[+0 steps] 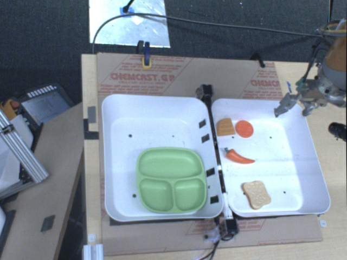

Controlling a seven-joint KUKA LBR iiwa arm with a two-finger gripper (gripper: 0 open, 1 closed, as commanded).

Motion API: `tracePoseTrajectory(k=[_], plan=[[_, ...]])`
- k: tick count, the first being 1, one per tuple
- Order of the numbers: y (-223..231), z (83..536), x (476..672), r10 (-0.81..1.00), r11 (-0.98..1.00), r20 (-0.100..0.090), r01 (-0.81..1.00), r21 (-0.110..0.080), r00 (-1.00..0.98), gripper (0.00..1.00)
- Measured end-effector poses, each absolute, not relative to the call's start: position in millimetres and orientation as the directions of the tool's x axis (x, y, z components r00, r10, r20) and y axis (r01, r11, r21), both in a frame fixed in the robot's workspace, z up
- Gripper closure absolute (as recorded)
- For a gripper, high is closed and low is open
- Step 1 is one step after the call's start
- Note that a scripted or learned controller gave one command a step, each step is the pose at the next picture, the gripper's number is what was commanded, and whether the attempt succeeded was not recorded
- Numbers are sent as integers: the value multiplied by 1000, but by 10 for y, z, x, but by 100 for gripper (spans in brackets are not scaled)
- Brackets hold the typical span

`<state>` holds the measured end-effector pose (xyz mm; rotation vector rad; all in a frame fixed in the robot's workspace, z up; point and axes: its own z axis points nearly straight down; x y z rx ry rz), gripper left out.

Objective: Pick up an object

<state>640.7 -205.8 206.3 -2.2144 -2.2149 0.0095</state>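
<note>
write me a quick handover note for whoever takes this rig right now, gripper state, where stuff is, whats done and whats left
Gripper: open, holding nothing, above the far right edge of the right bin.
Right bin holds four items: tan square piece and orange-red disc touching near the divider, orange pepper mid-bin, bread slice at the near side.
Left bin holds the green divided tray.
Done: nothing picked yet.
Left: descend on one item, close, lift.
</note>
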Motion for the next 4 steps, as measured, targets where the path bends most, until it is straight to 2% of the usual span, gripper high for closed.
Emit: tracePoseTrajectory(k=[1, 3, 4], plan=[[-2051, 2150, 6437, 1000, 3, -1, 1000, 2, -3, 0], [-2003, 1122, 6467, 1000, 6, -1, 1000, 1, -6, 0], [-1998, 840, 6474, 1000, 6, -1, 1000, 1, -6, 0]])
